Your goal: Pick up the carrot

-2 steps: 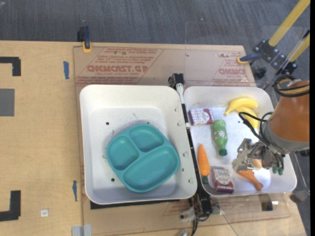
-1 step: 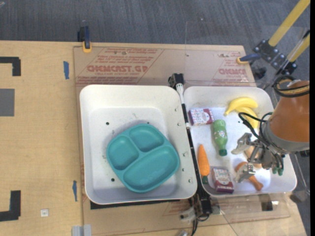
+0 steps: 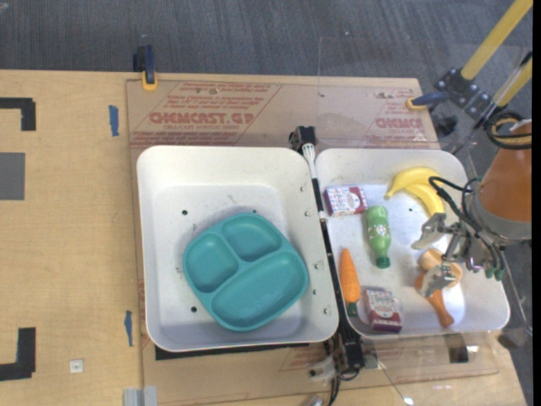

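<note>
Reading "CHEMCAST" in red, repeated across the clear sheet [image 3: 203,112] behind the two bins (smaller print beneath too fine to read). Carrying labels as well on the purple-and-white carton [image 3: 345,199] and the small box [image 3: 380,307], with the wording too small to make out.

Lying lengthwise in the right bin [image 3: 486,320], close along its left wall: the carrot [image 3: 348,275], pointing toward the back, untouched. Sitting just right of it, the green bottle [image 3: 377,236]; touching or nearly touching its near end, the small box.

Hovering low over the right side of that same bin, well apart from the carrot: the gripper [image 3: 439,259], reaching in under the arm's orange band [image 3: 510,189] (whether spread or closed, impossible to tell amid cables and clutter). Lying just beneath and beside it, an orange piece [image 3: 442,308] of unclear kind.

Curving along the back right of the bin, a banana [image 3: 418,186]. Resting in the left bin [image 3: 161,227], a teal divided plate [image 3: 245,269]. Clamping the sheet's far corners, a yellow clip [image 3: 149,64] and another [image 3: 420,101].
</note>
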You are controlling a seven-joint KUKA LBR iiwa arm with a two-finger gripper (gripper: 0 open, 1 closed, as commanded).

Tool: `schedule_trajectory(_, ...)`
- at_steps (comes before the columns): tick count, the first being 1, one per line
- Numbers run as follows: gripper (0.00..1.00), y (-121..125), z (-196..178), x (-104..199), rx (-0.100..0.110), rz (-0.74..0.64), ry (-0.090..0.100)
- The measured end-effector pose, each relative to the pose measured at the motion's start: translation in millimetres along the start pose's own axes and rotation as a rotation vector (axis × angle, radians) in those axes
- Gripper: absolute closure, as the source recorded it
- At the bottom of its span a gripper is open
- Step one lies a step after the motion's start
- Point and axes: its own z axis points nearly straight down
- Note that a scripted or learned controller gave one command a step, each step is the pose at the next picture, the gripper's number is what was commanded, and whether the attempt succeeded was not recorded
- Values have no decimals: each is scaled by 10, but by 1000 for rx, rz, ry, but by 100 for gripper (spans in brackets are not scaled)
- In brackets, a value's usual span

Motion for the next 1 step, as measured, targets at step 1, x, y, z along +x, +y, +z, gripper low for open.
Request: schedule_trajectory(1, 0, -211, 227, -555, -3, -99, -4)
